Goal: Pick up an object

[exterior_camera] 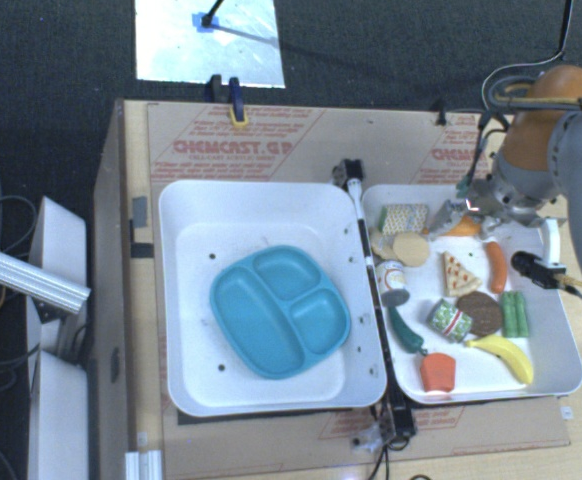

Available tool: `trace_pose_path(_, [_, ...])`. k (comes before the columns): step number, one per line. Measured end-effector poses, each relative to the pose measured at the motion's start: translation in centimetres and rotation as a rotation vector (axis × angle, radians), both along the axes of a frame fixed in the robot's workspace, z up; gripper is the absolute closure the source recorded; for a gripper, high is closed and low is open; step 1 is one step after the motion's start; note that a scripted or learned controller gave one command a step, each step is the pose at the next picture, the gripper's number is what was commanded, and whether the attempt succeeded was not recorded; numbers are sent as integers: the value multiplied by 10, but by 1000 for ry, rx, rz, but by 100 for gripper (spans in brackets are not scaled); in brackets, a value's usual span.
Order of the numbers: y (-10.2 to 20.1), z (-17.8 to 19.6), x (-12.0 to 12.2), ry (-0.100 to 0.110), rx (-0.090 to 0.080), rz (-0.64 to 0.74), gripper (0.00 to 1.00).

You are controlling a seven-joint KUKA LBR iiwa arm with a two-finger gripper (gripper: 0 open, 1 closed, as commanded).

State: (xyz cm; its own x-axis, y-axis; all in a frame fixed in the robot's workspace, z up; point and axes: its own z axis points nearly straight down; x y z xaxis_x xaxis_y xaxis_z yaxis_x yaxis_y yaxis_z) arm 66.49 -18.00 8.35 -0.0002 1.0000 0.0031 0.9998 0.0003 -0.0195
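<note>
Bench carries two bins; gripper [468,208] hangs over right bin's [561,363] crowded back corner beside orange piece [461,227] and cracker [404,218], finger state cannot be told; risk: descent lands between items and grabs nothing.

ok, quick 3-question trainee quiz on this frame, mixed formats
1. True or false: the blue divided plate lies in the same bin as the banana.
2. Which item lies nearest the right bin's front edge? A) pizza slice B) red cup C) carrot
3. Fill in: the arm hangs over the ____ bin.

Key: 1 false; 2 B; 3 right
</note>
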Motion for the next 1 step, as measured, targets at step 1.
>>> trace_pose_path(1, [-19, -2, 0, 11, 20, 3, 0])
